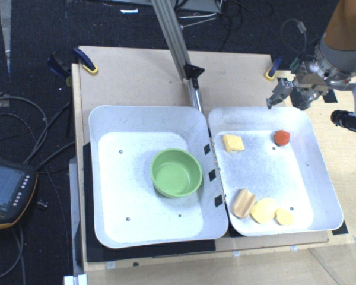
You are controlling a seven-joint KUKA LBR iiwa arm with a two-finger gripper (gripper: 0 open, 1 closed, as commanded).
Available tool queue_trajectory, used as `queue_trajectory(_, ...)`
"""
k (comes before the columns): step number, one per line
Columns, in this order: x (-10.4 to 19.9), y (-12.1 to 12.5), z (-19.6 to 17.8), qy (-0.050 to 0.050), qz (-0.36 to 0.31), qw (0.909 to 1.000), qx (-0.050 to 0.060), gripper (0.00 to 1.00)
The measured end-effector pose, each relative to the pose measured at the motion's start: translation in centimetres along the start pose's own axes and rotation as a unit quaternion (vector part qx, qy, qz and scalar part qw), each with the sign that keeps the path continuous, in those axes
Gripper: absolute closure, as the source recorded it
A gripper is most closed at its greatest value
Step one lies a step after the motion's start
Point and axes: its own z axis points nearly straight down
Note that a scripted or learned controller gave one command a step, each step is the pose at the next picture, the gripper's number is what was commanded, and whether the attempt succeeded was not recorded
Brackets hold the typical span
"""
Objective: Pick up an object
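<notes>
Objects for picking: 5 small items in the right white bin. 1 pale yellow block near its upper left, 1 small red-orange ball upper right, 1 tan bread-roll shape touching 1 round yellow piece, w/ 1 smaller yellow piece just beside that, all along the lower edge. Left white bin holds 1 green plastic bowl, upright, approx. centre. 1 two-finger gripper hangs above the right bin's upper rim, grasping nothing; fingers look slightly parted, apart from every item.
</notes>
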Motion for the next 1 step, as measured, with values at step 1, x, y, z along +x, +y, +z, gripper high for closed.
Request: queue_trajectory(1, -0.68, -0.31, 6.01, 0.000, 0.000, 1.0000, 0.003, 0.00)
